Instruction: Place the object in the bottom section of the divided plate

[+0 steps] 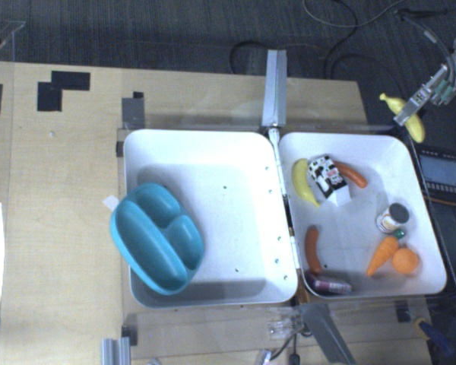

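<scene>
A yellow banana (405, 117) hangs clenched between the fingers of the gripper (410, 111), above and just beyond the far right corner of the right bin (433, 226). The pick-up therefore appears done; the carry and the release are left. The target, a blue divided plate (156, 236), lies in the left bin (213, 166), well apart from the held banana, across the full width of the right bin. All three of its sections are bare, so nothing has yet been placed, and the bottom section, judged to be the one nearest the camera, awaits the object.

Counts, taken outward from the right bin's centre:

- one second banana (304, 182), near the wall it shares with the left bin;
- one black-and-white patterned item (327, 177), touching that banana;
- two sausages, one (352, 176) beside the patterned item, one (312, 249) toward the near edge;
- one small round tin (394, 217);
- one carrot (381, 255);
- one orange ball (405, 261), touching the carrot;
- one dark tube (331, 284) against the near wall.

Two bins and one plate complete the scene.
</scene>
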Motion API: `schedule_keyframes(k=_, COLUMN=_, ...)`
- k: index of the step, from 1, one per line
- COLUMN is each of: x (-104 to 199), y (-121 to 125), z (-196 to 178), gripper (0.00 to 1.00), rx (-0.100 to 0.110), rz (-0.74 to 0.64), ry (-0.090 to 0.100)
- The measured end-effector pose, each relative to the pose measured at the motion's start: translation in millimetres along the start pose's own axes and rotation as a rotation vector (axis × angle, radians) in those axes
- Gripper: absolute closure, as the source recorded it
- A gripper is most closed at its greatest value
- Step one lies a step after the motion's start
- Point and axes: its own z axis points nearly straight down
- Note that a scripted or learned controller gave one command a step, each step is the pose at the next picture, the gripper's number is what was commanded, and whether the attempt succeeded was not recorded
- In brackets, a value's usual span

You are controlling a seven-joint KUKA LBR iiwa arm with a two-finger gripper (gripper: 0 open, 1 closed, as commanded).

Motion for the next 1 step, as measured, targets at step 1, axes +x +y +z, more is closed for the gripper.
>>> schedule_keyframes(k=1, x=13.9, y=-19.0, z=32.9, gripper=1.0, rx=0.005, rz=-0.298, ry=0.009)
